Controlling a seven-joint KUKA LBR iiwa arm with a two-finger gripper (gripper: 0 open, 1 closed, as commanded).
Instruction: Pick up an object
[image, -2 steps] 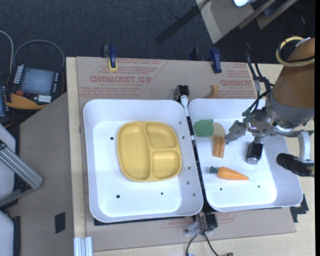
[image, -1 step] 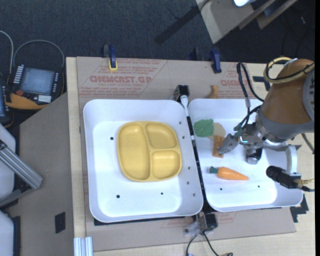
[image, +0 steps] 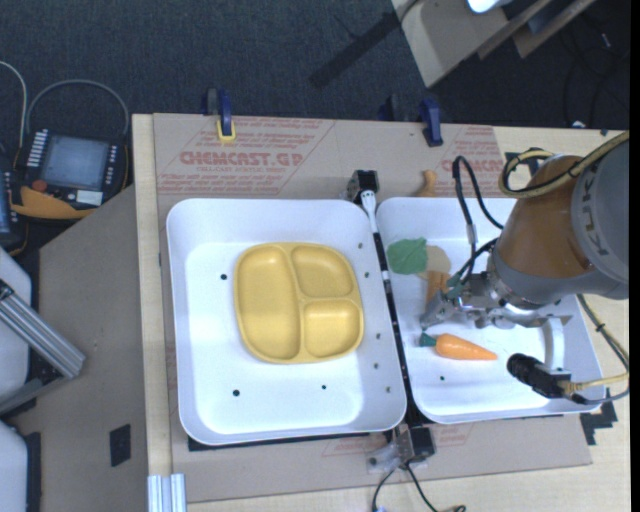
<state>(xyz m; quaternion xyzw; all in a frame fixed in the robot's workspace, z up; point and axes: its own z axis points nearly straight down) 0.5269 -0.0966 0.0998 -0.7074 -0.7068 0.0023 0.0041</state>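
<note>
In the right bin (image: 440, 395) lie three small things. A green leaf-shaped piece (image: 407, 255) rests near the bin's back left corner. A tan-brown piece (image: 436, 272) sits just in front of it. An orange carrot with a green tip (image: 463, 349) lies on the bin floor toward the front. My gripper (image: 447, 310) hangs low over the left part of this bin, between the tan-brown piece and the carrot, just above the carrot's green end. The arm's grey and orange wrist (image: 545, 240) covers the bin's right half. I see nothing held.
The left bin (image: 200, 380) holds a yellow three-compartment plate (image: 298, 300) in its middle. A black ridge (image: 385, 300) separates the two bins. Cables loop above the wrist at the right bin's back edge.
</note>
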